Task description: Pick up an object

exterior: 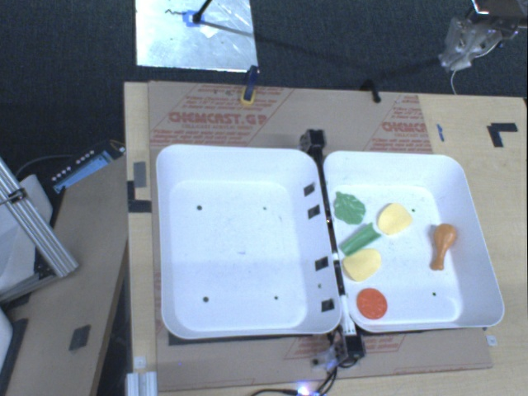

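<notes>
The right bin (462,188) holds several small items. A green leafy piece (349,208) lies near its left wall, with a green stick (359,238) just below it. A yellow piece (394,219) sits mid-bin and another yellow piece (362,264) lies lower left. A red disc (372,304) rests near the front edge. An orange drumstick (442,244) lies toward the right. My gripper (467,41) hangs high at the top right corner, beyond the bench's back edge and well away from both bins.
The left bin (239,238) stands beside the right one, with black clips (315,213) along the shared wall. A silver sheet (196,21) lies on the floor behind the bench. A metal rail (33,229) slants at the far left.
</notes>
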Robot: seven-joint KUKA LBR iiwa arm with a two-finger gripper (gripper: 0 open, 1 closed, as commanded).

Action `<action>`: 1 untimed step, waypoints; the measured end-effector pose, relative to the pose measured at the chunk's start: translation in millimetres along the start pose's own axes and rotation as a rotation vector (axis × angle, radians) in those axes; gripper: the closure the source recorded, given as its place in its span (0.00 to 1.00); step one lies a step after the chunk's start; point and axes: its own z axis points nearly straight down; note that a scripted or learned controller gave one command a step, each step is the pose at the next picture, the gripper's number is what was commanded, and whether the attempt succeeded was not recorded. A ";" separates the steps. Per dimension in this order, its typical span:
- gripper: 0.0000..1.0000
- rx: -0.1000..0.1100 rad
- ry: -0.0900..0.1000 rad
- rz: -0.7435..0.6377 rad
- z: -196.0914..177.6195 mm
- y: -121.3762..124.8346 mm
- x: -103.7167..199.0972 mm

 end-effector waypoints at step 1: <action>1.00 0.000 0.000 0.000 -10.9 0.2 15.5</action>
